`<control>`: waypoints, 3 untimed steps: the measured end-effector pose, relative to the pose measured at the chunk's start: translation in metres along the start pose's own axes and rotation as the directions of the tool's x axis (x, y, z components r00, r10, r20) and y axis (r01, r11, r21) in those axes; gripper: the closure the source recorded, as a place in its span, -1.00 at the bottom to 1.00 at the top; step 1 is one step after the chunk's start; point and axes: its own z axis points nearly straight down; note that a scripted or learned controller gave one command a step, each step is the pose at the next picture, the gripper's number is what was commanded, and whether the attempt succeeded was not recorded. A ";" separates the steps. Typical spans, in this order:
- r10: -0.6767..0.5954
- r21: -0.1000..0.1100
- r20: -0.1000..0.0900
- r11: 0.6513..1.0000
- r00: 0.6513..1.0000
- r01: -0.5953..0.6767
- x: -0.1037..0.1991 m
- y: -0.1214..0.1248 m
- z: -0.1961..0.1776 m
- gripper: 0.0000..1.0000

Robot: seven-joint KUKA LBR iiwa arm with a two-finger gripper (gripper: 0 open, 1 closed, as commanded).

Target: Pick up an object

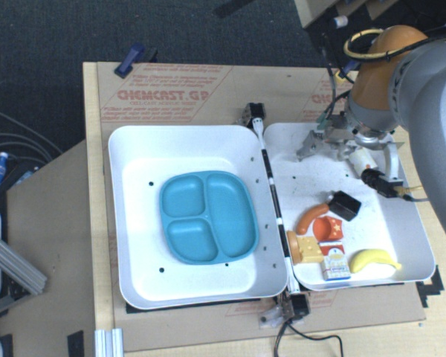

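The right bin [401,222] holds several small items near its front. A black block [346,205] lies beside an orange sausage [312,217] and a red piece [328,230]. In front of them are a tan block [305,248], a small printed box [335,265] and a yellow banana [374,259]. My gripper [334,141] is low over the bin's far end, well behind these items and touching none of them. The grey arm with its orange band [379,65] comes in from the upper right.
The left bin [134,155] holds a blue divided plate [208,217]. A black clip [254,113] sits at the far end of the divider between the bins. A blue object [129,60] lies at the bench's far left corner. Cables run near the arm's wrist.
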 end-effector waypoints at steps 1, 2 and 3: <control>0.002 0.003 -0.001 1.000 1.000 -0.002 0.016 -0.066 0.001 -1.00; 0.003 0.001 -0.001 1.000 1.000 -0.003 0.016 -0.066 -0.010 1.00; 0.003 0.002 -0.001 1.000 1.000 -0.003 0.016 -0.066 -0.009 -1.00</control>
